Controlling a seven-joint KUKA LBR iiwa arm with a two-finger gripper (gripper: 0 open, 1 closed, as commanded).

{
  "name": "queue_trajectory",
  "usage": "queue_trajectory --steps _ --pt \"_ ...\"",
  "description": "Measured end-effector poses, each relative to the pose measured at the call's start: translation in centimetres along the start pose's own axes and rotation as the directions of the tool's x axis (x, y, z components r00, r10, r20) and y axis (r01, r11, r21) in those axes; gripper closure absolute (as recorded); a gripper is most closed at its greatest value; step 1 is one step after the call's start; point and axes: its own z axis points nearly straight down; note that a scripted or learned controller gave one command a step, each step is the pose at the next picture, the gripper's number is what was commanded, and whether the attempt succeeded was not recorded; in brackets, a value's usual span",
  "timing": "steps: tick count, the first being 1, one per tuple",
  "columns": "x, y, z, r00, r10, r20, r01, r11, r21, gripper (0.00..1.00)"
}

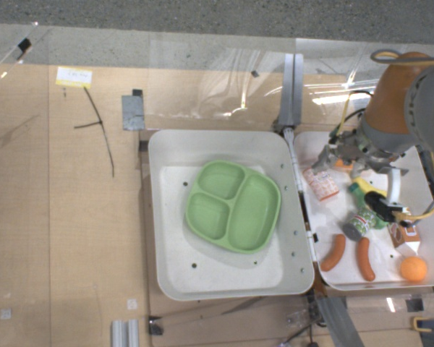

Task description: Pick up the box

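The box (322, 185) is small, white with red print, and lies flat in the right bin (428, 186) near its left wall. The grey arm with the orange band reaches in from the upper right. Its gripper (347, 159) hangs just above and to the right of the box, close to the box's far end. Cables and the gripper body hide how the gripper's tips stand. Nothing visibly sits in the gripper.
The right bin also holds two sausages (333, 252) (364, 258), an orange (414, 268), a green and yellow bottle (367, 194), a dark green item (358, 225) and a small brown packet (405, 233). A green divided plate (233, 207) lies in the left bin (166, 266).
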Motion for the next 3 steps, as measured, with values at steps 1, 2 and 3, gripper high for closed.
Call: queue_trajectory --steps 1,2,3 --pt "0.3 0.7 1.3 0.99 -0.138 0.002 0.138 0.99 0.009 0.0" --pt "0.3 1.1 -0.1 0.99 -0.139 0.002 0.139 0.99 -0.001 1.0" --pt "0.3 1.1 -0.1 0.99 -0.139 0.001 0.139 0.99 -0.001 0.0"
